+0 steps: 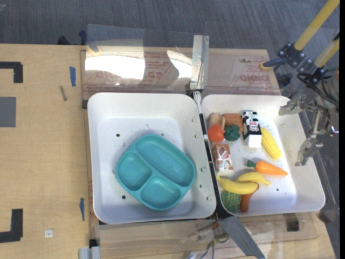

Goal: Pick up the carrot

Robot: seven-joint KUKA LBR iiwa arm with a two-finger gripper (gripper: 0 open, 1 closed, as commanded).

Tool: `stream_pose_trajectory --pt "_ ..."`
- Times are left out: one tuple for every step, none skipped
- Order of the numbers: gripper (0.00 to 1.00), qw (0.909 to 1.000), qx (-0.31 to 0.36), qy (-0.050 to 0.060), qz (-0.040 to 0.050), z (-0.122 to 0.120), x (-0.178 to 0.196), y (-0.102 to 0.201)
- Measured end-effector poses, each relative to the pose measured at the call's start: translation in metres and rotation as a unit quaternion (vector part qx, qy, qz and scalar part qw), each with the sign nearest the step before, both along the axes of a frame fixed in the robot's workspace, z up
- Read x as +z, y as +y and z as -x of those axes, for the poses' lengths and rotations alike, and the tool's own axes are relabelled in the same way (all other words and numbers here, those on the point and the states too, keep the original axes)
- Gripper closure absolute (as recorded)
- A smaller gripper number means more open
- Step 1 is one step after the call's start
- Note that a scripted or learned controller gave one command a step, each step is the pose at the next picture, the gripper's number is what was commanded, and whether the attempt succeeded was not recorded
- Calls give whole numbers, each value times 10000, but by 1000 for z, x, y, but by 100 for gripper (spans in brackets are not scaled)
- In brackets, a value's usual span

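From my remote station I count two white bins, the left bin [102,144] holding one teal three-compartment plate [156,170] and the right bin [302,190] a jumble of toy food, including one banana [240,185] and one corn cob [270,143]. The single carrot [268,168] lies at right centre of that bin, long axis near-horizontal, leafy end left, tip toward lower right. The gripper [310,134] hangs blurred at the bin's right rim, and I cannot tell whether it is open or closed; red print on the back panel [124,75] is unreadable.
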State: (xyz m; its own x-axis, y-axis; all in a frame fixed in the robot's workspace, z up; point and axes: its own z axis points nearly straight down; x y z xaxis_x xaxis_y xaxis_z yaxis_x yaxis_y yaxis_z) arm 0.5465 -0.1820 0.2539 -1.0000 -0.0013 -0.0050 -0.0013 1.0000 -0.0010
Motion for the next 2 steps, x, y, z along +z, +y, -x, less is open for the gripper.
stream_pose_trajectory --pt "0 10000 -39 67 -24 39 -155 27" --pt "0 10000 84 27 -12 39 -170 38"
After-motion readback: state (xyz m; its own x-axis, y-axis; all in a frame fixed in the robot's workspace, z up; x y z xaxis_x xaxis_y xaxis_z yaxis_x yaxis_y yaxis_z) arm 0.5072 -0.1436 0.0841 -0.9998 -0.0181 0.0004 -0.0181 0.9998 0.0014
